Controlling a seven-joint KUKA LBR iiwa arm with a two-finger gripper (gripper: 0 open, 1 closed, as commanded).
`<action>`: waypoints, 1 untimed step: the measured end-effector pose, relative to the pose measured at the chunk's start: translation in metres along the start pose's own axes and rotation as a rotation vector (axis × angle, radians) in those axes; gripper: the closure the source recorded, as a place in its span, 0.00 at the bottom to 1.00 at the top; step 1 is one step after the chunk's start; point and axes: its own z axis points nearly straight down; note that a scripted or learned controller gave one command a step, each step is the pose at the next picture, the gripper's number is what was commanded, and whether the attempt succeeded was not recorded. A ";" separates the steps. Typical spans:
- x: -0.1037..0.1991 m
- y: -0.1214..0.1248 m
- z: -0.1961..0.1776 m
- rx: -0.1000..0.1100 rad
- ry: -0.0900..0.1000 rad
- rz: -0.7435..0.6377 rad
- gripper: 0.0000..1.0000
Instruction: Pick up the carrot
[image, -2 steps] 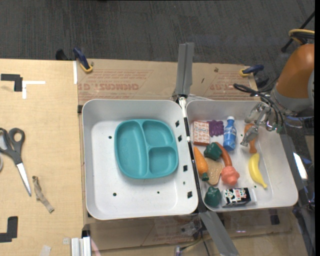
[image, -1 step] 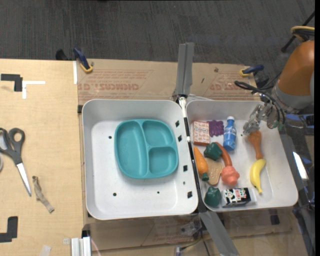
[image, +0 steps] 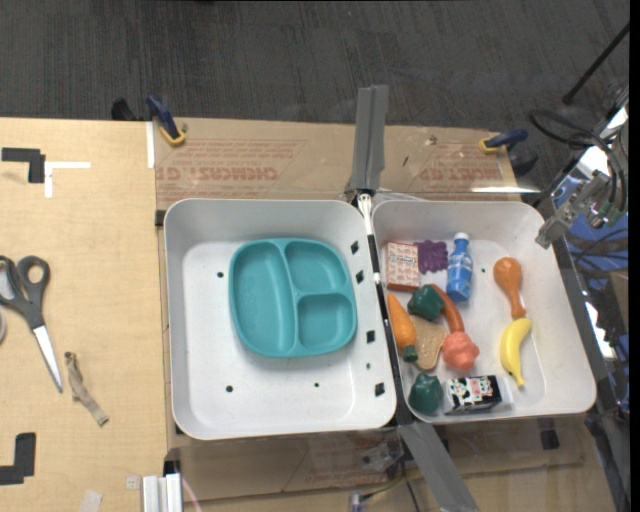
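Carrot (image: 401, 325): orange, lying lengthwise at left edge of right bin (image: 560, 300), just beside the divider, touching the bread slice (image: 430, 347).
Gripper (image: 560, 222): far right of frame, over upper right rim of right bin, well apart from carrot; cannot tell its state, nothing seen in it.
Left bin (image: 190, 300): holds teal divided plate (image: 294, 297), centre.
Right bin neighbours: banana (image: 514, 348) lower right, drumstick (image: 510, 282) right, blue bottle (image: 459, 267) top, purple grapes (image: 432, 256), cracker box (image: 403, 266), milk carton (image: 472, 393) bottom.
Worktop (image: 80, 300): scissors (image: 32, 310) at left of frame.
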 end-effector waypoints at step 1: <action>0.000 0.000 0.000 0.000 0.000 0.000 0.00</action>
